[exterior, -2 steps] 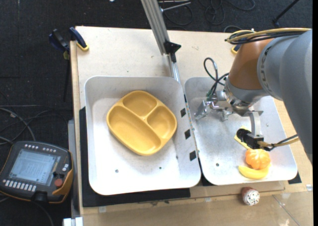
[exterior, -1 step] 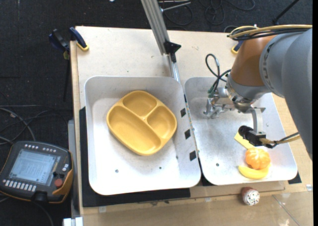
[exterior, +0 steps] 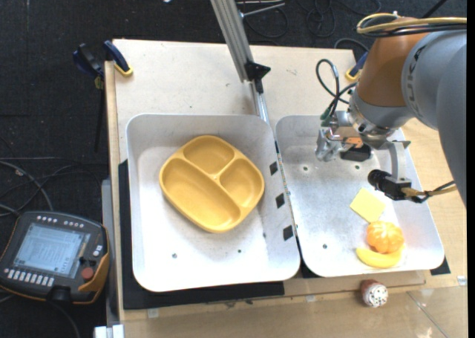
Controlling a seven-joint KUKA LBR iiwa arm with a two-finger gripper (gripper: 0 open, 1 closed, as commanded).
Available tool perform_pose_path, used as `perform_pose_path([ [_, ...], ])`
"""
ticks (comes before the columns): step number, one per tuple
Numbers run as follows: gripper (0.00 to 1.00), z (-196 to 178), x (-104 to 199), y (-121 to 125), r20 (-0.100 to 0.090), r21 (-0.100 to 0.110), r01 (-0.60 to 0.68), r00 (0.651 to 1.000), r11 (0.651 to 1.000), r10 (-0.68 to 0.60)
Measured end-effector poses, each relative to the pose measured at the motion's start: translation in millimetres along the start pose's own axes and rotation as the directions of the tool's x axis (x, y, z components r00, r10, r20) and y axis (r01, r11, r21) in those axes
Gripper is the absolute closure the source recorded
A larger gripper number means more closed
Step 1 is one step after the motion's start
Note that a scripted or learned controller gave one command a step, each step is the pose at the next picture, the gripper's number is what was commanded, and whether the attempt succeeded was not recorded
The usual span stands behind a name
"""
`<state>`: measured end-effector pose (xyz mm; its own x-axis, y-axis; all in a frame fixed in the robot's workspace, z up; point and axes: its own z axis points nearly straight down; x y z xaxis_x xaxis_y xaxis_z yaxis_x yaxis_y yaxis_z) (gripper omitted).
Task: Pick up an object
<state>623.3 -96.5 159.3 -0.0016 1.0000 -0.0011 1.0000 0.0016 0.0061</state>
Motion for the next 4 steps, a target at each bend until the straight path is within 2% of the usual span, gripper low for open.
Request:
perform_pose_path([
  [1, 1.00, -46, 5, 8, 0.000, 0.000, 0.002, 1.000, 1.000, -0.002],
  [2, 1.00, -108, 10, 5, 0.000, -0.001, 0.002, 1.000, 1.000, -0.002],
  [3, 1.00, -99, 52, -7, -0.002, 0.008, 0.005, 1.000, 1.000, -0.005],
  [4, 1.00, -103, 103, -12, -0.003, 0.007, 0.006, 1.000, 1.000, -0.006],
])
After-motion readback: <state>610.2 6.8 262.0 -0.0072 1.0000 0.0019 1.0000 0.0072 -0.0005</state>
